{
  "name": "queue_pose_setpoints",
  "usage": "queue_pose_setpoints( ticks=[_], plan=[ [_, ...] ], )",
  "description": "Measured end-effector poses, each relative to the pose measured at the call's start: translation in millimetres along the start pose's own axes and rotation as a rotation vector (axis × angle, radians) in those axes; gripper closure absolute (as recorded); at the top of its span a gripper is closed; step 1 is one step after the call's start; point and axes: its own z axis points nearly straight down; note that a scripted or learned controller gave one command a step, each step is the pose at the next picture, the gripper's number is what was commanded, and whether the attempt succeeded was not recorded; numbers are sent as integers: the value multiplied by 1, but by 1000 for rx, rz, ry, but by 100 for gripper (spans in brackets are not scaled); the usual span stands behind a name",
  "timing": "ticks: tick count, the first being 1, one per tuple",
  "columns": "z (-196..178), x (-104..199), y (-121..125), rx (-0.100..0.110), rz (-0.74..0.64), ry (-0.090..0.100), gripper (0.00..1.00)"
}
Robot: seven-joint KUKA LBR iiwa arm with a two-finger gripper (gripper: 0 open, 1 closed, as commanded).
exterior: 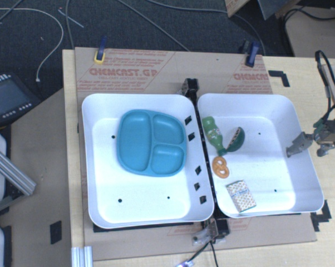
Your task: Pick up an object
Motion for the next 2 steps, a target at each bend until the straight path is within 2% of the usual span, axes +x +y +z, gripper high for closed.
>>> queue_pose_setpoints(
  ticks=[1,2],
  plan=[
    [-6,1,3,-12,-4,-4,0],
    [48,11,1,-8,-5,-1,0]
  ],
)
